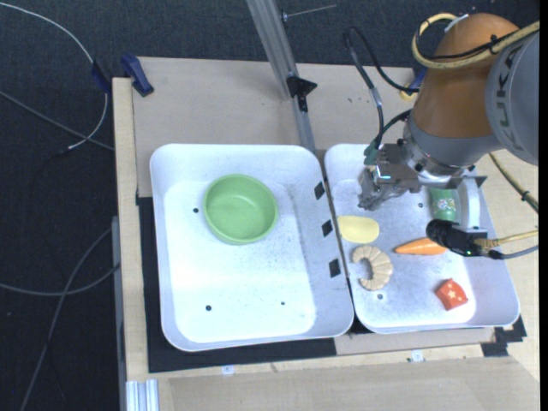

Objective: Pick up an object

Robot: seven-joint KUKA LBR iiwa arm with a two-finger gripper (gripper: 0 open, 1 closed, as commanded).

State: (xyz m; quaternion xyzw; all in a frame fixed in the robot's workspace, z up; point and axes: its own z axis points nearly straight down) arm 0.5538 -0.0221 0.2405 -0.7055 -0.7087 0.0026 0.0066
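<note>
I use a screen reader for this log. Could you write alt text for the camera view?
The arm's pincer hangs over the right bin, just above a yellow piece, with a shrimp-shaped toy, toy carrot and red piece nearby. A green bowl sits in the left bin.

both bins point(240, 315) look like smooth white plastic, a bit speckled. green bowl point(241, 208) is matt plastic, bench point(214, 101) is pale bare wood, pole point(272, 32) brushed metal.
</note>
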